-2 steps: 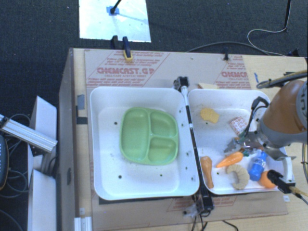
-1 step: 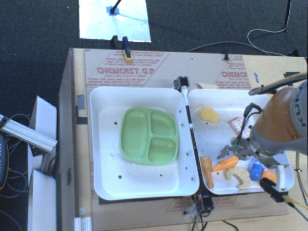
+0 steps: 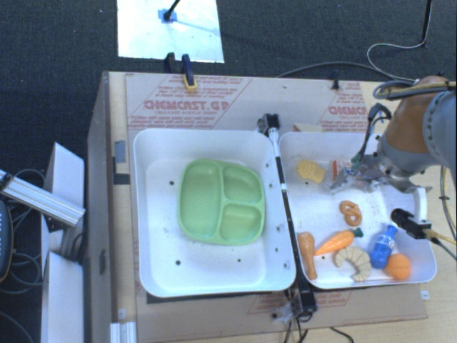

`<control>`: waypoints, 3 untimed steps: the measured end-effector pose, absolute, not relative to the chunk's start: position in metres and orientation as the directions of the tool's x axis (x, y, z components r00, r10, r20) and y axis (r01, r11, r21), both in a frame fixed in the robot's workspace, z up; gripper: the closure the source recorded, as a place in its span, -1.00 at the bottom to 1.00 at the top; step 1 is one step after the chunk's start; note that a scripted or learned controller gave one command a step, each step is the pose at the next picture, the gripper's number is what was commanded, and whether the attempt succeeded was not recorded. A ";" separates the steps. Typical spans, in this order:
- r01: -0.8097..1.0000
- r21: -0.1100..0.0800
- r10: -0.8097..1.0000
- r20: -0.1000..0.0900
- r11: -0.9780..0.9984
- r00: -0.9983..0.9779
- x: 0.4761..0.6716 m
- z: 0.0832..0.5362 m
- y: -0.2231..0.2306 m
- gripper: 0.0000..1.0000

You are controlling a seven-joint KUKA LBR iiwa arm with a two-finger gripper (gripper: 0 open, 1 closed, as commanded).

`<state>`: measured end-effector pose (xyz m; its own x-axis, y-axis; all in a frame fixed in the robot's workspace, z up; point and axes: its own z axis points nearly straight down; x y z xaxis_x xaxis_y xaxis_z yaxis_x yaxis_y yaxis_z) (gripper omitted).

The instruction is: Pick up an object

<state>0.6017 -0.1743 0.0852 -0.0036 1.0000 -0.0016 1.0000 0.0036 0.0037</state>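
Observation:
The right bin (image 3: 421, 224) holds several toy foods. A yellow piece (image 3: 310, 170) lies at its far left and a brown pretzel (image 3: 350, 211) near the middle. Along the front are an orange carrot (image 3: 335, 243), a sausage (image 3: 306, 254), a tan croissant (image 3: 355, 261), a blue bottle (image 3: 383, 246) and an orange ball (image 3: 398, 267). My gripper (image 3: 348, 179) hangs low over the back of this bin, between the yellow piece and the pretzel. A small red and white item (image 3: 334, 168) sits right beside it. I see nothing clearly held.
A green divided plate (image 3: 220, 201) lies in the left bin (image 3: 153, 191). A black ridge (image 3: 282, 191) separates the two bins. The grey arm with its orange band (image 3: 414, 131) comes in over the right bin's back right corner. Cables run behind the bench.

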 end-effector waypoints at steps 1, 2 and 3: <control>1.000 0.001 1.000 0.000 0.002 -0.002 0.546 0.084 -0.151 -1.00; 1.000 0.003 1.000 -0.001 0.003 -0.003 0.547 0.095 -0.151 1.00; 1.000 0.004 1.000 0.001 0.004 -0.004 0.567 0.185 -0.079 1.00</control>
